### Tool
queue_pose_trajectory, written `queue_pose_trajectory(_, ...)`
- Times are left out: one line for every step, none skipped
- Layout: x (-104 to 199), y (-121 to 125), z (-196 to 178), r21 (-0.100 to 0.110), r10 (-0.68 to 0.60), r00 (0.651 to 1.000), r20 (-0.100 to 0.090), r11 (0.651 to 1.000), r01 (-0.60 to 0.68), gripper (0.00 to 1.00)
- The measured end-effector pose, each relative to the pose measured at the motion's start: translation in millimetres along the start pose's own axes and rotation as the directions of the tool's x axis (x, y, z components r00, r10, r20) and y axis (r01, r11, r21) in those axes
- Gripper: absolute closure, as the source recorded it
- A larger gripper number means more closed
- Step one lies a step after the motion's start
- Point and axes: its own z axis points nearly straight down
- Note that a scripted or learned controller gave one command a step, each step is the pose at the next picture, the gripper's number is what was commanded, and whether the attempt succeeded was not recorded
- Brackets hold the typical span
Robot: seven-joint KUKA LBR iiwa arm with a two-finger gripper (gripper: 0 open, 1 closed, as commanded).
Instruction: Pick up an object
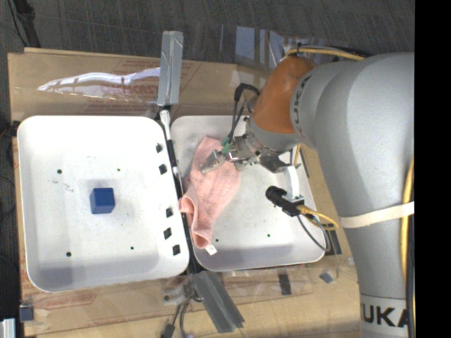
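A pink cloth [213,197] lies crumpled along the left side of the right bin [261,248], stretching from near the bin's back to its front left corner. My gripper [214,163] is down at the upper end of the cloth, touching or just over its top fold. The arm reaches in from the right and hides the bin's back right part. A small blue cube [103,200] sits alone in the left bin [42,252], left of its middle and far from the gripper.
A ridge with black clips [171,210] separates the two bins. Brown cardboard [91,83] lies behind the bins, and a grey bar [169,65] stands at the back between them.
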Motion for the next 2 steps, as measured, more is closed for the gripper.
queue_pose_trajectory(-49.1, 9.4, -2.2, -0.002, -0.018, 1.000, 0.000, 1.000, 0.018, 0.00)
queue_pose_trajectory(-68.6, 35.2, -2.8, -0.003, -0.059, 0.998, 0.000, 0.998, 0.059, 0.00)
